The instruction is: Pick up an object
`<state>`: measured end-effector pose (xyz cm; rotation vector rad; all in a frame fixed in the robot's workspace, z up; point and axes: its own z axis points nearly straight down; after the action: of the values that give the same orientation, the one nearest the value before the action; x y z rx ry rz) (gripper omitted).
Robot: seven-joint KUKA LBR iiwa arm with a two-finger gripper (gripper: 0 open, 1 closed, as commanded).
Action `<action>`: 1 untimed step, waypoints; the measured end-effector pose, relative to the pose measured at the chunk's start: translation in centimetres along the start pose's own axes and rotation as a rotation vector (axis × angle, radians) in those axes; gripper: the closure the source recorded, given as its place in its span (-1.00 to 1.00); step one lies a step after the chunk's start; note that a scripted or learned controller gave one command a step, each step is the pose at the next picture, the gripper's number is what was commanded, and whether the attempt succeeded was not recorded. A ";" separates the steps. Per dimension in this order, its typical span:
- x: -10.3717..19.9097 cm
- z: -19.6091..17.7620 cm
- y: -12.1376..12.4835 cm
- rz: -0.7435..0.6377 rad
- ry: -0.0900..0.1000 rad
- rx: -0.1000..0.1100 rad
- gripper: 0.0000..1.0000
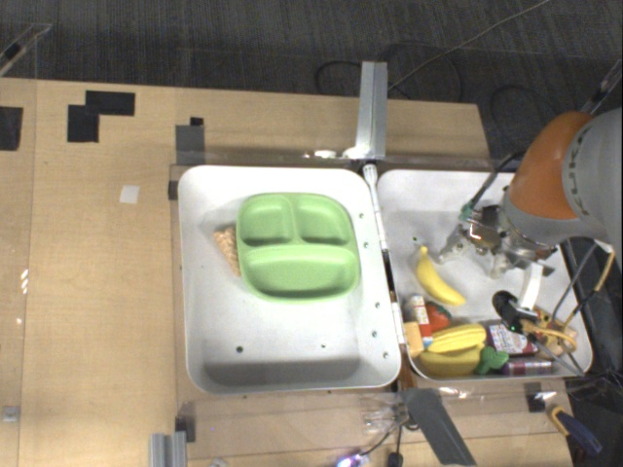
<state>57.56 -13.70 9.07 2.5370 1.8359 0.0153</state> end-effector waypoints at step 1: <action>3.5 -0.2 -4.3 -0.238 0.001 -0.008 -1.00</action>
<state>54.56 -9.08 9.21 2.2962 2.1192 0.0223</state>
